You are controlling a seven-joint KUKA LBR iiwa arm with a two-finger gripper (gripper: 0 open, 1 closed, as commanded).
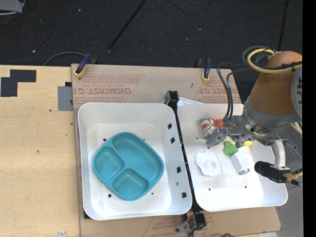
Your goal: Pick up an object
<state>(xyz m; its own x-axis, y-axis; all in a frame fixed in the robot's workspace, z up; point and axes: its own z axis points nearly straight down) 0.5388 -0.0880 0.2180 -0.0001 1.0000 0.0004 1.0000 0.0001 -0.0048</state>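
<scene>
Right bin (276,197) contents: red-and-white can (208,126), green object (229,148), white cylinder (241,162), flat white piece (208,164). Left bin (86,132): teal three-compartment plate (128,165), lying flat.

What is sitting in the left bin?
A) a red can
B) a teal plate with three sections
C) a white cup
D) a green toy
B: the teal plate lies alone on the floor of the left bin, while the small things sit in the right bin.
</scene>
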